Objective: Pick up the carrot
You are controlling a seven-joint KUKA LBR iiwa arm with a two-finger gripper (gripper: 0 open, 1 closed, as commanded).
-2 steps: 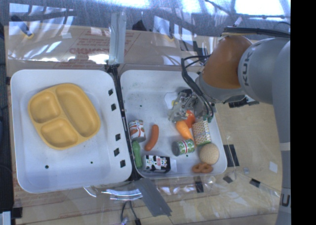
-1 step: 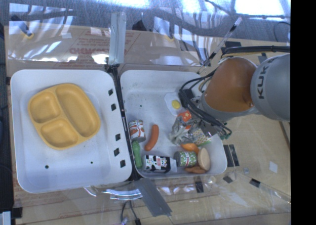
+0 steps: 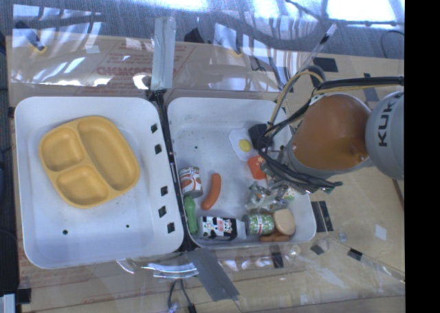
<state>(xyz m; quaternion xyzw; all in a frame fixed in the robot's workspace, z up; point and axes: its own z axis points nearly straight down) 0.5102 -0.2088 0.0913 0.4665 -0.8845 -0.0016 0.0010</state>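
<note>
The arm (image 3: 344, 133) comes in from the right, and its gripper (image 3: 271, 191) is down inside the right bin (image 3: 206, 115), among the clutter near that bin's right wall. I can't tell from here whether the jaws are released or clenched; cables and the wrist hide them.

The carrot (image 3: 212, 190) lies free on the floor of the right bin, left of the gripper and apart from it, tilted with its upper end leaning right. Just left of it stands a small can (image 3: 190, 181), with a green cucumber (image 3: 190, 212) below that. Along the bin's near wall sit a black-and-white milk carton (image 3: 219, 228), a green-labelled can (image 3: 260, 223) and a round bun (image 3: 284, 222). A fried egg (image 3: 243, 144) lies further back.

The left bin (image 3: 41, 236) holds a yellow divided plate (image 3: 88, 160).
</note>
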